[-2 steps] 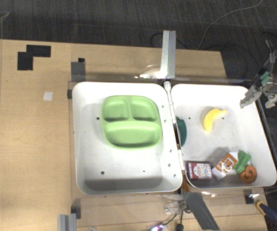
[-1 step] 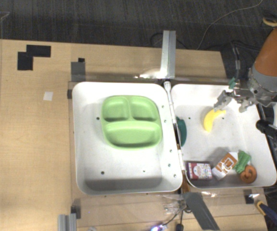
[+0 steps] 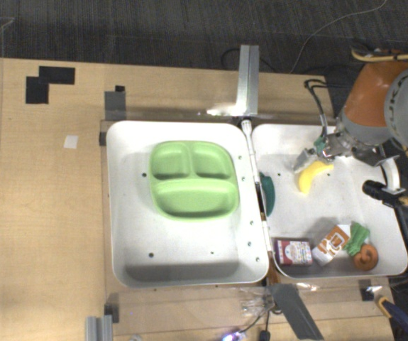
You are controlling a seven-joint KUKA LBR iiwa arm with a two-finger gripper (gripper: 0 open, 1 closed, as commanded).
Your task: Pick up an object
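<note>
Yellow banana point(image 3: 312, 177) — curved, tilted — touches end effector point(image 3: 322, 150); its grip state unclear.

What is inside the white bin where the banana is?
The right bin holds the banana by the pincer, a dark red packet, a small carton, a carrot toy and a green thing partly hidden at the wall.

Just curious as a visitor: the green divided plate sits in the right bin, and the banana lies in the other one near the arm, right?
Not quite. The camera view shows the green divided plate in the left bin; the banana lies in the right bin, near the arm.
</note>
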